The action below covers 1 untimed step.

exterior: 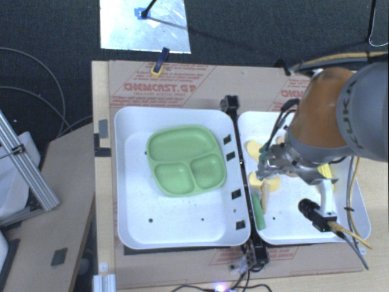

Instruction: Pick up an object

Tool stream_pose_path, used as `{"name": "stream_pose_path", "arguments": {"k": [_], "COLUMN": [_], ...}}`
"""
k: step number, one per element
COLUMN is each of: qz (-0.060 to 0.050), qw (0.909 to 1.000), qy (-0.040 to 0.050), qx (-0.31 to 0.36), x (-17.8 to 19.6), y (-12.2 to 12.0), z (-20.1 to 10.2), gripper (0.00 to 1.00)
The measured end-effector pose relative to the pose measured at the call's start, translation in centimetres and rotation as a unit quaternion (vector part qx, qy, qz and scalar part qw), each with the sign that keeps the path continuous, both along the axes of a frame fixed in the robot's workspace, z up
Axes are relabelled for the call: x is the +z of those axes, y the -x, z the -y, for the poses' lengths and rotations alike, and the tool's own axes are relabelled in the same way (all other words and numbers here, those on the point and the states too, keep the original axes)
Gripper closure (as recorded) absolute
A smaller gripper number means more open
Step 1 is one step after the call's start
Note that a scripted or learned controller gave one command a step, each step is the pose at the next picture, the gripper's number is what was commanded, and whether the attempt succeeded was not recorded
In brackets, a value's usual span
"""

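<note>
Nearest, along the left wall of the right bin (292, 227) toward its near corner, lies a slim green stick (259, 213). Just beyond it a pale yellow piece (268, 185) sits right under my gripper (265, 168), which hangs over the bin's left side, and I cannot tell whether it is open, closed or clamped on anything. Farther along that wall lies a second yellow piece (251, 147), a green three-section plate (185, 160) rests mid-way in the left bin (176, 224), and a blue-and-yellow clip (160, 62) sits at the far edge of the cardboard sheet (182, 85).
</note>
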<state>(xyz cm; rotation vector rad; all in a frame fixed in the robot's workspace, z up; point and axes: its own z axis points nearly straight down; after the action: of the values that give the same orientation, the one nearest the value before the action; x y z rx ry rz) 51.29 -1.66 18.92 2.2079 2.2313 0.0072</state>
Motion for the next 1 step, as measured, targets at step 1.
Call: {"name": "stream_pose_path", "arguments": {"k": [1], "qz": [0.0], "qw": [1.0], "qy": [-0.0002], "qx": [0.001], "x": [2.16], "y": [-3.16], "z": [-8.3], "gripper": [1.0]}}
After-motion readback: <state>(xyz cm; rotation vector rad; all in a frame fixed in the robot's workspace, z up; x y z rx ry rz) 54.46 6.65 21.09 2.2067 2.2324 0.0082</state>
